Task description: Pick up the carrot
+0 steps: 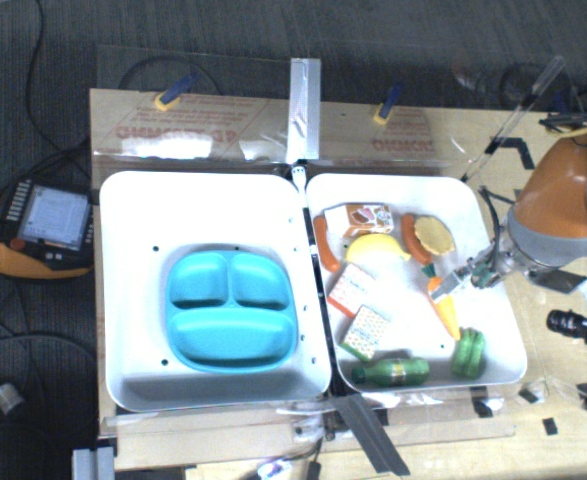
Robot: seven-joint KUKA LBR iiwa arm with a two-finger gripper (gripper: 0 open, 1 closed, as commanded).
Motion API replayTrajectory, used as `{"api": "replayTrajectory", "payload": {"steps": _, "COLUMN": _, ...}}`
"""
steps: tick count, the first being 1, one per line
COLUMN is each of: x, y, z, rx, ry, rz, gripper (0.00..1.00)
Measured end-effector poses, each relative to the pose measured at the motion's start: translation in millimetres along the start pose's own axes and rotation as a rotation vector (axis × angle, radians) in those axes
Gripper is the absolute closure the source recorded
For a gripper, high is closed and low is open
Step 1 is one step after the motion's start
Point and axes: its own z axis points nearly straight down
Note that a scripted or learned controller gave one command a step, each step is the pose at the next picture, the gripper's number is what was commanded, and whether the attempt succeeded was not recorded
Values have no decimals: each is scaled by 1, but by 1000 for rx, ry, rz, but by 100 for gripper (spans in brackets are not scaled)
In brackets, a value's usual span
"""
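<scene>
Here, the left bin (133,268) holds a blue divided tray (233,308). In the right bin (493,268), going rightwards, lie a red sausage (325,246) along the left wall, small printed cartons (358,308), a yellow lemon (375,248), a green cucumber (393,371) at the near edge, and a bun (431,235). The carrot (444,311) lies near the right wall, pointing toward the near side, just beside the gripper (465,276). Whether the gripper is open or closed cannot be told. A green pepper (469,351) sits near the carrot's tip.
</scene>
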Motion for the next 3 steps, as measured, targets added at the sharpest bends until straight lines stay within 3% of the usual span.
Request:
{"api": "replayTrajectory", "payload": {"steps": 1, "x": 0, "y": -2, "z": 21, "rx": -10, "ry": -13, "rz": -160, "gripper": 100}}
{"api": "replayTrajectory", "payload": {"steps": 2, "x": -17, "y": 35, "z": -134, "rx": 0, "ry": -5, "rz": -165, "gripper": 100}}
{"api": "replayTrajectory", "payload": {"steps": 3, "x": -22, "y": 111, "z": -97, "rx": 2, "ry": -5, "rz": 136, "gripper": 100}}
